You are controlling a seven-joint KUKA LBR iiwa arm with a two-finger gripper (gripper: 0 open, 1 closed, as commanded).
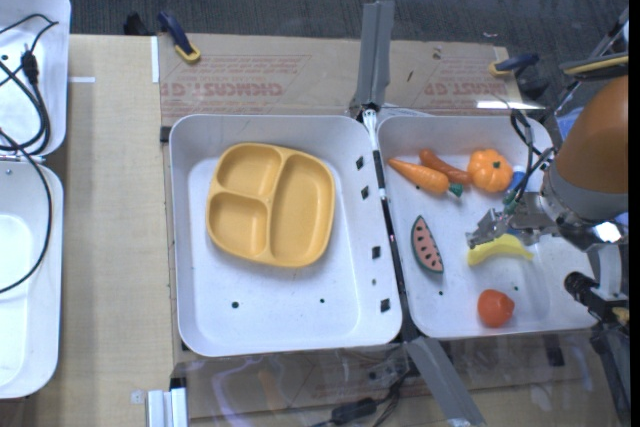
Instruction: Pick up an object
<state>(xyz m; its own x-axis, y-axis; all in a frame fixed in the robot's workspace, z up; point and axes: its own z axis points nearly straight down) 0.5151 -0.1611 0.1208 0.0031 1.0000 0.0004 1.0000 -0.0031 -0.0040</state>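
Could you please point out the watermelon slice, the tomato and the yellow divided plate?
watermelon slice [428,246], camera view, middle of its red flesh.
tomato [495,308], camera view, centre of its red body.
yellow divided plate [300,207], camera view, floor of its large right compartment.

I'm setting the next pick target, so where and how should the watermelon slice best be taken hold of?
Grip the watermelon slice across its narrow width, near the middle, coming straight down from above. It lies flat in the right bin, long axis running up and down the view, with bare floor on both long sides, so fingers probably fit there.
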